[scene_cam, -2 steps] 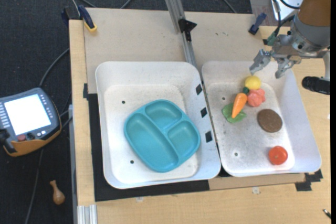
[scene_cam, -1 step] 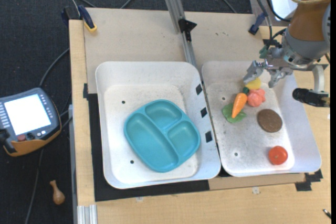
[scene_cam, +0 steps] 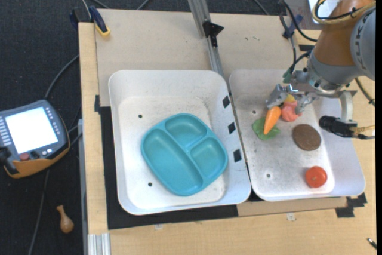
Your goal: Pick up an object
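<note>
Hovering jaws [scene_cam: 290,97], state unclear | tapered orange carrot [scene_cam: 272,119] | flat brown disc [scene_cam: 307,137]

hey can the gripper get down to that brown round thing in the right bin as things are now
Probably yes. The brown disc lies flat on the floor of the right bin with bare space around it, apart from the tomato and the carrot. The gripper hangs just above and beside it, with nothing between.
</note>
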Motion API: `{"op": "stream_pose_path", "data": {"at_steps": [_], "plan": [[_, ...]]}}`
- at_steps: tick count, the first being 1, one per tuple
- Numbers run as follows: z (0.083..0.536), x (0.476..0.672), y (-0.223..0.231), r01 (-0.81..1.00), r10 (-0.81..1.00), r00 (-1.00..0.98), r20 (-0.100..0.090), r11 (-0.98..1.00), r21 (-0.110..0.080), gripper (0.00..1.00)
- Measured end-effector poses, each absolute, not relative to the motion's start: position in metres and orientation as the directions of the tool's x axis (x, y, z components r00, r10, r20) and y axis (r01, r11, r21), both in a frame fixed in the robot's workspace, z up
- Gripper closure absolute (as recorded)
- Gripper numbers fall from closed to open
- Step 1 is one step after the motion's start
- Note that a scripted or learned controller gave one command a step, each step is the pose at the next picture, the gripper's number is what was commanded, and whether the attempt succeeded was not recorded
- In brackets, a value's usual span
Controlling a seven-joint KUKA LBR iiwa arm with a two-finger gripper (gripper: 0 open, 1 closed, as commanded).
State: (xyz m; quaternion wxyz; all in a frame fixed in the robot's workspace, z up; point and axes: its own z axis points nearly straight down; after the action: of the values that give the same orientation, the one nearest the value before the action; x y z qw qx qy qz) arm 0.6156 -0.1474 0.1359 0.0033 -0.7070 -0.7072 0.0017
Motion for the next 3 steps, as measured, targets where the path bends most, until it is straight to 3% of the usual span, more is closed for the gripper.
{"op": "stream_pose_path", "data": {"at_steps": [1,3], "plan": [[0.151,0.618,-0.148,1.0,1.0,-0.001,0.001,0.001,0.002,1.0],[0.261,0.621,-0.146,1.0,1.0,-0.002,-0.002,0.002,0.007,1.0]]}}
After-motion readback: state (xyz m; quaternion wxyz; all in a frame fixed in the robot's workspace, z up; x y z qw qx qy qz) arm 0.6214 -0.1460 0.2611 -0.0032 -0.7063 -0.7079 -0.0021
